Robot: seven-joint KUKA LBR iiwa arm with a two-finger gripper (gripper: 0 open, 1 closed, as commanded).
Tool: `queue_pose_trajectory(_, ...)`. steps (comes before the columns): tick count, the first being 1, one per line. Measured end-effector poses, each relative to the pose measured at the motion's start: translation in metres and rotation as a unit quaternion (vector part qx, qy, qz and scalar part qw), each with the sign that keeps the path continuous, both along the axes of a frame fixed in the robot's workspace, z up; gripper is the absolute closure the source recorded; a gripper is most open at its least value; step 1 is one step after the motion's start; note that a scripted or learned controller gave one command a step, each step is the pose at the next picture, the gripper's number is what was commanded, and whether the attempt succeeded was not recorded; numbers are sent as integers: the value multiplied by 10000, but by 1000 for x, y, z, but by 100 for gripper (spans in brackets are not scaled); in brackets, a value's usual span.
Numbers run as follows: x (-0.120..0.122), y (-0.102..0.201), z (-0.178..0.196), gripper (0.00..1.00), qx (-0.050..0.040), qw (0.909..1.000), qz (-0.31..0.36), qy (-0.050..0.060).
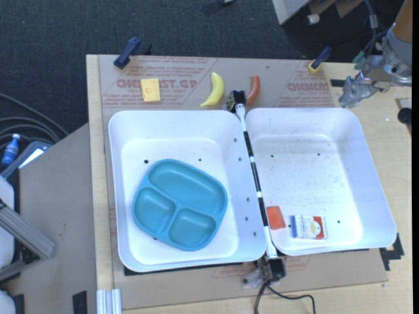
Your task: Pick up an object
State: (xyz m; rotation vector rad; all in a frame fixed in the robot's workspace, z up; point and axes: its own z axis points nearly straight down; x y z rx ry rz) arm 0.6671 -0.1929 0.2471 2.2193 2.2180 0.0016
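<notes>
Camera view caught the hand (353, 91) poised past the right bin's (366, 149) far right corner; whether it was clenched I couldn't tell. The small printed card (307, 227) and orange block (275, 218) lay diagonally opposite, near that bin's front-left corner.

Glossy plastic blue tray (181, 203); bins (131, 136) probably smooth plastic.

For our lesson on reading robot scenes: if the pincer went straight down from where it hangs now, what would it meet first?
Probably the bench just beyond the right bin's far right corner, or that rim itself; the pincer hangs there, but depth is unclear.
</notes>
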Motion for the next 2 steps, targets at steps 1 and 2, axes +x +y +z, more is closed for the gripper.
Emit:
queue_pose_trajectory(1, 0, 1, -1, 0, 5, 10000, 2, 12)
queue_pose_trajectory(2, -70, 78, -100, 0, 15, 10000, 6, 28)
